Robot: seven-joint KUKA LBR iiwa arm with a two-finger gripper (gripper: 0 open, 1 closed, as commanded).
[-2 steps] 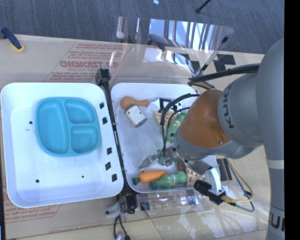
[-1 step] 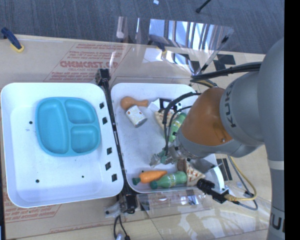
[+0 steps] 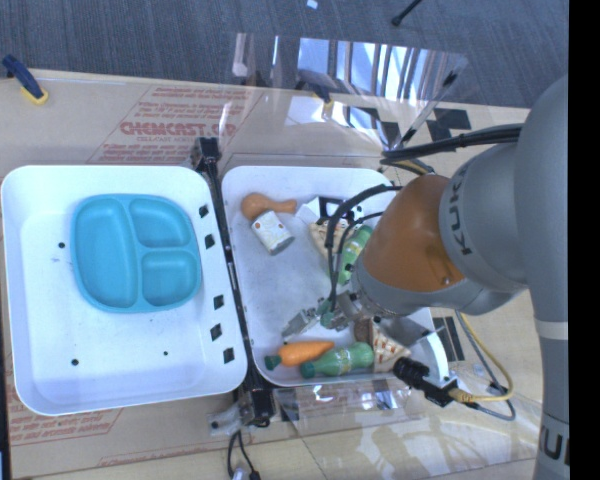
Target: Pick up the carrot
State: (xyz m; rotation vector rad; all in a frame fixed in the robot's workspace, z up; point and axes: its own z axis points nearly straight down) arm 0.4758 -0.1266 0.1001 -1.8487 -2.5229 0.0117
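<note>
The orange carrot [image 3: 305,352] lies on its side near the front edge of the right bin [image 3: 280,288], with its tip pointing left. A green bottle [image 3: 341,360] lies right beside it on the right, touching or nearly touching. My gripper [image 3: 315,320] hangs low over the bin floor just behind the carrot, under the orange wrist band [image 3: 408,243]. I see nothing held in it. The arm's bulk hides the right part of this bin.
A tan drumstick-shaped toy [image 3: 267,206] and a white cube [image 3: 271,233] lie at the back of the right bin. A green item [image 3: 352,248] and a brown-and-white piece [image 3: 383,345] sit close to the wrist. The left bin [image 3: 30,298] holds a blue divided plate [image 3: 137,251].
</note>
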